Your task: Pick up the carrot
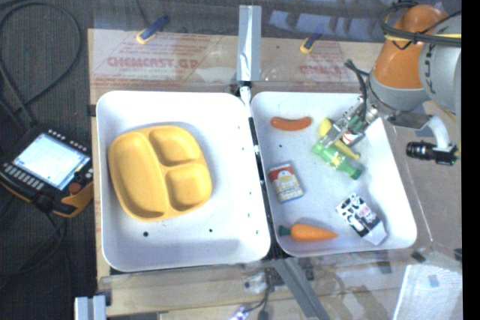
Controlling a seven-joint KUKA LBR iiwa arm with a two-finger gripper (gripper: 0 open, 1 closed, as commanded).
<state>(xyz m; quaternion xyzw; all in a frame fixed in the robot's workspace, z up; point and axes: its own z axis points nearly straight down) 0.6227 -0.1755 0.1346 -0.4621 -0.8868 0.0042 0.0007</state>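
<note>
The carrot [309,232], orange with a small green top at its left end, lies on its side near the front edge of the right bin [397,183]. The gripper [351,128] hangs over the upper right part of that bin, well behind the carrot and to its right. It sits just above a green bottle [339,157] and a yellow item [330,131], and nothing of the carrot is near it.
In the right bin lie an orange sausage [290,123] at the back, a small red-and-white carton [286,183] in the middle and a black-and-white carton [361,216] just right of the carrot. A yellow divided plate [159,170] sits in the left bin [120,251].
</note>
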